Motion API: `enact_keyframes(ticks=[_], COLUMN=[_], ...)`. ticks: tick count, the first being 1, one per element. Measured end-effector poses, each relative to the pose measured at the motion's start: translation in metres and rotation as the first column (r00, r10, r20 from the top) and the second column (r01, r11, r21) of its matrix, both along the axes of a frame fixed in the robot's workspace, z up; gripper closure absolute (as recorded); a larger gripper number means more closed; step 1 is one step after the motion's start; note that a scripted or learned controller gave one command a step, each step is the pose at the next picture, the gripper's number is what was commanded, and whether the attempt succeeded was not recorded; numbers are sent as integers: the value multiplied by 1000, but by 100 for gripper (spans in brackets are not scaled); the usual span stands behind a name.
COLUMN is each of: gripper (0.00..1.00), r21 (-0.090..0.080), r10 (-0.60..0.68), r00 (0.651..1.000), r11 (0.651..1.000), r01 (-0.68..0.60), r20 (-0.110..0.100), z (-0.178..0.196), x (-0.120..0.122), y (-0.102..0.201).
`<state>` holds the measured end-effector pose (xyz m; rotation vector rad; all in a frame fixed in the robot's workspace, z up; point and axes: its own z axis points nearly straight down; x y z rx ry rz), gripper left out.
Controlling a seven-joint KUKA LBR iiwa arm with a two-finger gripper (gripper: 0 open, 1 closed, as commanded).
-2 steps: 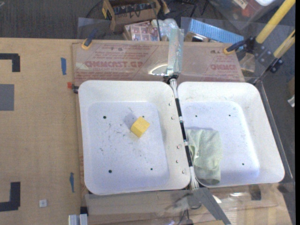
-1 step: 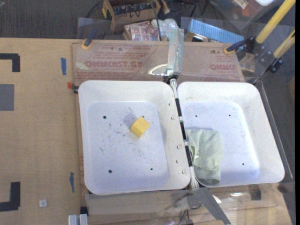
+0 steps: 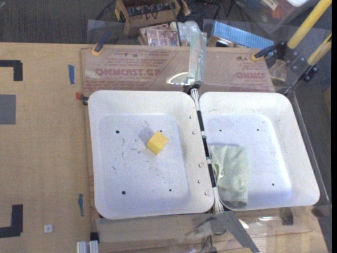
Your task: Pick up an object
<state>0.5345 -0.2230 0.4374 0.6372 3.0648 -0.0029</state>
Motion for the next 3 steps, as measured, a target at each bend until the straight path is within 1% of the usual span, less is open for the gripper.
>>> enact_keyframes(ticks=[1, 2, 3], gripper=[100, 100, 100], r21=[1, -6, -7], r10=[335, 727, 915], r00=[942, 686, 404], r11=[942, 686, 404], r01=[-335, -727, -915], r20=[-6, -4, -7], z=[0, 0, -1], x=[-55, 22, 23], y=[-1, 19, 0])
